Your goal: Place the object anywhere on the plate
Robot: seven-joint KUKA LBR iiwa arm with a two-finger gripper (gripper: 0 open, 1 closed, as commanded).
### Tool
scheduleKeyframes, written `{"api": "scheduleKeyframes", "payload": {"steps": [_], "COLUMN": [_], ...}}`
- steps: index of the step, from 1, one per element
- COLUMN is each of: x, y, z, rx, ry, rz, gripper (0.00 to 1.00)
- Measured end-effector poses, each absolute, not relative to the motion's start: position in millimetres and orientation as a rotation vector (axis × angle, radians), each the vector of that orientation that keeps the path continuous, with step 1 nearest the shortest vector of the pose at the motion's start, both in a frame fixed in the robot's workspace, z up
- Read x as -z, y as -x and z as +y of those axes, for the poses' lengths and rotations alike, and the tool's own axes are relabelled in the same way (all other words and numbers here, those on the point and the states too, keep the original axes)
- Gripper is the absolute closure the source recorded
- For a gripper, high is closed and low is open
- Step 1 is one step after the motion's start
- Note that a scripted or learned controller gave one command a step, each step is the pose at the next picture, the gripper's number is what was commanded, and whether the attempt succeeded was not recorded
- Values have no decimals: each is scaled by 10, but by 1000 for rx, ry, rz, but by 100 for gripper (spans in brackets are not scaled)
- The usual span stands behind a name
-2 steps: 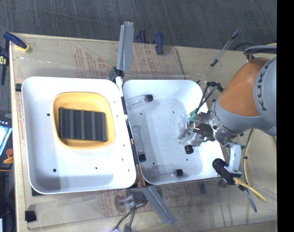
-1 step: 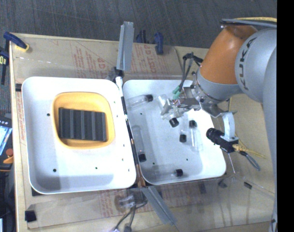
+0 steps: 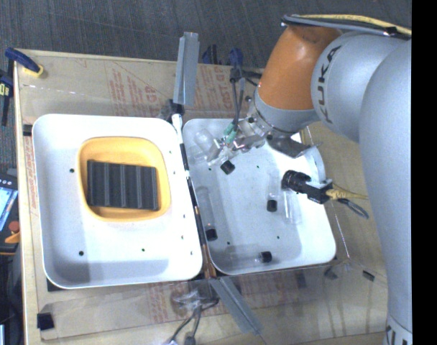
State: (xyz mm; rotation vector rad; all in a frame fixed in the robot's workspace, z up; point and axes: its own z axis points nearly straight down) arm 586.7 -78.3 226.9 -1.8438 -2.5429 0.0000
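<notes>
The tool (image 3: 229,144) hangs low over the right bin (image 3: 305,254), near its 11 o'clock corner; its opening and any load cannot be told. Small dark pieces (image 3: 272,205) lie scattered toward that bin's 5 o'clock. The yellow plate (image 3: 125,149), carrying a dark ribbed block (image 3: 123,185), sits in the left bin (image 3: 60,257), with bare floor at 6 o'clock.
</notes>
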Motion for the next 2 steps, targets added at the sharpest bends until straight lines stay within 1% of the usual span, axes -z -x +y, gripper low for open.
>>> {"api": "scheduleKeyframes", "payload": {"steps": [1,2], "x": [-2159,-2161], "y": [-6037,-6038], "z": [-129,-131], "rx": [-1,-2], "ry": [1393,1393], "rz": [-2814,-2815], "gripper": [100,0]}}
